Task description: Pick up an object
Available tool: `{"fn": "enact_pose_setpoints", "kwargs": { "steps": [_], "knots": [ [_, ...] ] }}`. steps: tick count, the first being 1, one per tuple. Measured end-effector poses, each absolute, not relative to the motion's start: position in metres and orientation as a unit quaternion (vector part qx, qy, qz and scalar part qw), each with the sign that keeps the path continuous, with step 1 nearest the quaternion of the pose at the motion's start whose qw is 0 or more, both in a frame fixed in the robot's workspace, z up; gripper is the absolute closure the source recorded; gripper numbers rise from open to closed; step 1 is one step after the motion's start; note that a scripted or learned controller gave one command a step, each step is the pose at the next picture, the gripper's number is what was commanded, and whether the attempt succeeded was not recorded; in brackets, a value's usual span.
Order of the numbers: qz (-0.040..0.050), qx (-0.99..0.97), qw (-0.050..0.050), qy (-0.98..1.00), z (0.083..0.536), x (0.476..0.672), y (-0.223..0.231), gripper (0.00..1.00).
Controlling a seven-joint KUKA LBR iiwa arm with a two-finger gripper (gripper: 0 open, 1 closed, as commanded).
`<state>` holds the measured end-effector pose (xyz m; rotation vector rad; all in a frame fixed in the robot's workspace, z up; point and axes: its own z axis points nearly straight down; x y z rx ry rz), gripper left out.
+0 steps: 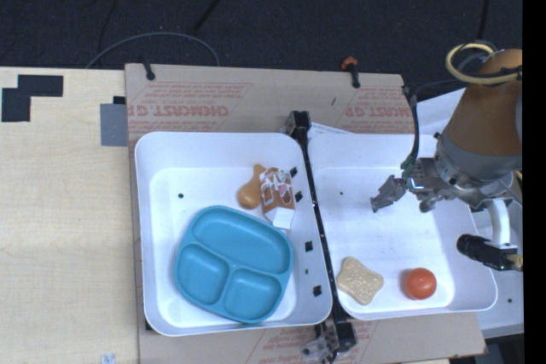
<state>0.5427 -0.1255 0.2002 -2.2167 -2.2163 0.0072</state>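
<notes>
In the right bin, a beige toast-shaped piece lies near the front wall, with a red tomato-like ball to its right. My gripper hangs over the middle of this bin, behind and above both objects and apart from them. I see nothing held in it. The left bin holds a blue divided plate and an orange-brown toy figure near its right wall.
A black divider rail runs between the two bins. The grey arm with its orange band comes in over the right bin's right edge. A black part sticks out at the right wall. Cardboard lies beneath the bins.
</notes>
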Motion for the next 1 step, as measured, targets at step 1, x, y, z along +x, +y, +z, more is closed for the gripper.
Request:
{"fn": "enact_pose_setpoints", "kwargs": {
  "steps": [1],
  "knots": [
    [0.0026,-0.707,0.004,-0.707,0.1357,0.5433,-0.1241,0.0]
  ]
}}
